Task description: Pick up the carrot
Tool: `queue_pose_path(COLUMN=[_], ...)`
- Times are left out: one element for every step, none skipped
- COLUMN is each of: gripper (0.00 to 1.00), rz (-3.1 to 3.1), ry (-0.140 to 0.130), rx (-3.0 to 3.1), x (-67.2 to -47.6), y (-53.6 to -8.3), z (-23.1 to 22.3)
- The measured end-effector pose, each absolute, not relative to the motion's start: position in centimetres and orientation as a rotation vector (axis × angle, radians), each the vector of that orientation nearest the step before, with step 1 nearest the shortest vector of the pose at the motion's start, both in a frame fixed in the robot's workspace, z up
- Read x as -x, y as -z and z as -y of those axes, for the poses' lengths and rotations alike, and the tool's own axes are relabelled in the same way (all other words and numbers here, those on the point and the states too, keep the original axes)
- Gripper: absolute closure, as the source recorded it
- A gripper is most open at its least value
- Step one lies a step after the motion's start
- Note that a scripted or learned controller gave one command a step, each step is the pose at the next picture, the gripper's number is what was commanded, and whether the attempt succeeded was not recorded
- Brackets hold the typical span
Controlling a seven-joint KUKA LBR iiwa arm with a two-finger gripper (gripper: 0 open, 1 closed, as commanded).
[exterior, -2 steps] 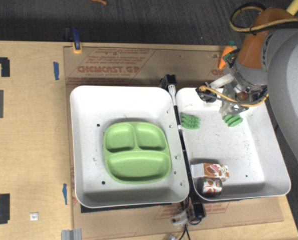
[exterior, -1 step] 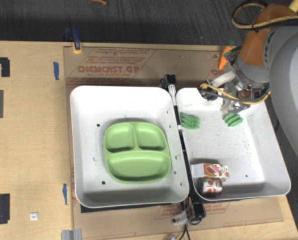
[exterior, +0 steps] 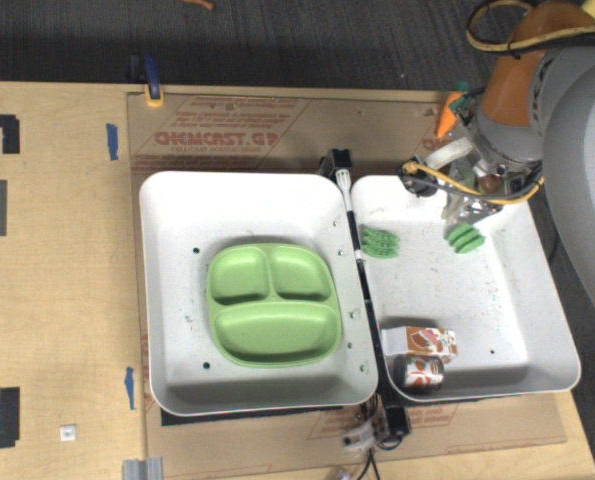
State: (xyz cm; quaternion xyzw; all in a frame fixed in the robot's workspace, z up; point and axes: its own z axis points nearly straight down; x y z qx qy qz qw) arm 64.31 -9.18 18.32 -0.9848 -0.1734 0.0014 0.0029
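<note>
An orange, carrot-like piece point(exterior: 445, 121) with a green tip lies just beyond the far edge of the right bin point(exterior: 537, 298), partly hidden by the arm's wrist. The gripper point(exterior: 465, 208) hangs low over the far part of the right bin, below and to the right of that orange piece. A small green ridged item point(exterior: 466, 237) sits directly under the gripper's tip; whether they touch cannot be told.
A second green ridged item point(exterior: 379, 242) lies near the right bin's left wall. A brown and white carton point(exterior: 427, 354) rests at its near edge. The left bin point(exterior: 167, 268) holds a green divided plate point(exterior: 273, 302). Cables loop around the wrist.
</note>
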Motion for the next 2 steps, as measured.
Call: queue_pose_path(gripper=[1.00, 1.00], rz=[0.548, 0.553], ry=[-0.004, -0.003], rx=[3.087, 3.085], x=[-64.35, -64.39], y=[-19.32, -20.31], z=[9.14, 9.10])
